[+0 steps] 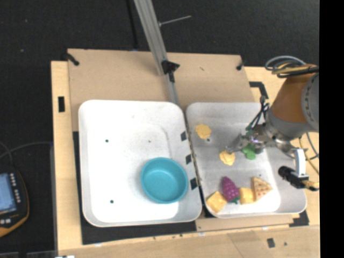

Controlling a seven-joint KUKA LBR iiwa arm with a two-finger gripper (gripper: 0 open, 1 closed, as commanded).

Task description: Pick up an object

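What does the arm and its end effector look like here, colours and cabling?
The arm is grey with a wide orange band above the wrist. Dark cables run down its side toward the gripper, a small metallic grey two-finger unit. Looped cables sit at the top of the orange section.

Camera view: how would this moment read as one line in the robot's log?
task: pick up an object | gripper: low in right bin, beside green toy and yellow piece | held: nothing seen | left bin: blue bowl

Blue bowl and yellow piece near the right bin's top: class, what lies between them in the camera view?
Between the blue bowl and the yellow piece lie bare white floor and the two bins' adjoining rims.
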